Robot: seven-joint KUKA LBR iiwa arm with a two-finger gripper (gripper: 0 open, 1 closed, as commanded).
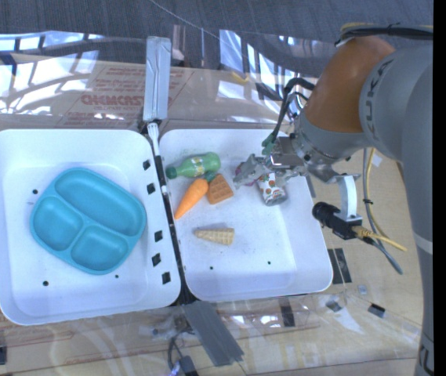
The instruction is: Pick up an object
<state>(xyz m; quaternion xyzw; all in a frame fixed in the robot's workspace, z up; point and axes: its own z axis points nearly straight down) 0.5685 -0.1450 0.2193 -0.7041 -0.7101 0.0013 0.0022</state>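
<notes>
Reaching: the grey arm point(387, 92) with its orange band comes in from the right and hangs its gripper point(263, 172) over the upper right part of the right bin point(309, 265).
Jaws: metal fingers point(248, 169) point left and down over a small patterned can; whether they are spread or closed on anything, I cannot tell.
Can: the small can point(273, 189), white with red marks, lies tilted right under the gripper, touching or just below the fingers.
Bottle: a green bottle point(194, 165) lies on its side near the right bin's upper left corner.
Carrot: an orange carrot point(190, 198) lies slanted just below the bottle, its tip toward the lower left.
Waffle piece: an orange-brown block point(219, 189) sits just beside the carrot's top end, left of the can.
Cone: a tan cone point(215, 235) lies flat near the middle of the right bin, apart from the others.
Left bin: the left bin point(19, 288) holds 1 blue plate point(88, 219) with 3 compartments.
Bins: the 2 stand side by side, touching along a middle seam.
</notes>
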